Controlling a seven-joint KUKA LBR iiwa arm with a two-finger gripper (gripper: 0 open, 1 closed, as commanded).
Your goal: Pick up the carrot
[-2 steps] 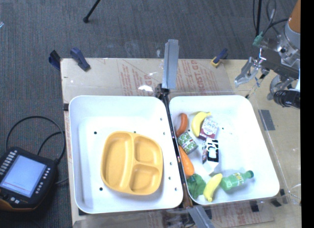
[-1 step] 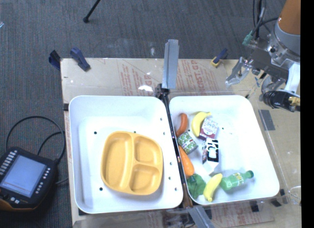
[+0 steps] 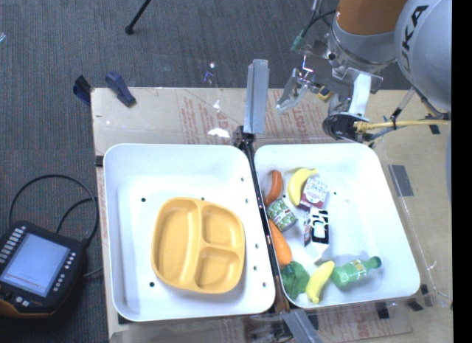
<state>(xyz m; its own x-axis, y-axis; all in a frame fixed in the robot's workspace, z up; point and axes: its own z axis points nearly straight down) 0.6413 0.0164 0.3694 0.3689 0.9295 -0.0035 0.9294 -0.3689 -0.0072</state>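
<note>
The two-finger metal gripper (image 3: 291, 98) hangs above the bench beyond the right white bin (image 3: 394, 242), at about twelve o'clock; whether released or clenched, I cannot tell; the orange plastic carrot with green leafy top (image 3: 284, 257) lies at the bin's seven o'clock, against the left wall; likely light, stiff, slick; best pinched mid-body across its width.

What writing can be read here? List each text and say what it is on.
"KUKA", partly cut off, on the grey arm.
Red print on the bench board: too faint to read.
Labels on the small can, the packets and the green bottle: too small to read.
</note>
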